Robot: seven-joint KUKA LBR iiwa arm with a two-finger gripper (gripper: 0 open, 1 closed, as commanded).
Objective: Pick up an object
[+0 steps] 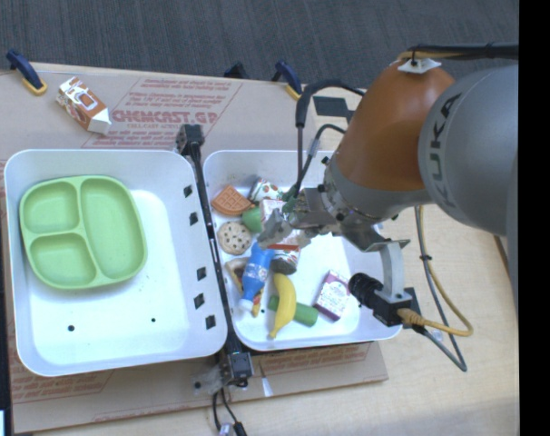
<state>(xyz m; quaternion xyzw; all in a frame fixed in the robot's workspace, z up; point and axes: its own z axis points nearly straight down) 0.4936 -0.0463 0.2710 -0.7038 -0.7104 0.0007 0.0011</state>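
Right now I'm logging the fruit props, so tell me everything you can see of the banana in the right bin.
The banana is a yellow, curved toy fruit that looks like smooth plastic. It lies flat on the floor of the right bin, near the front wall, running from upper right to lower left with its darker tip pointing at the front edge. A blue bottle lies along its left side, and a small green piece sits against its right. It appears whole.
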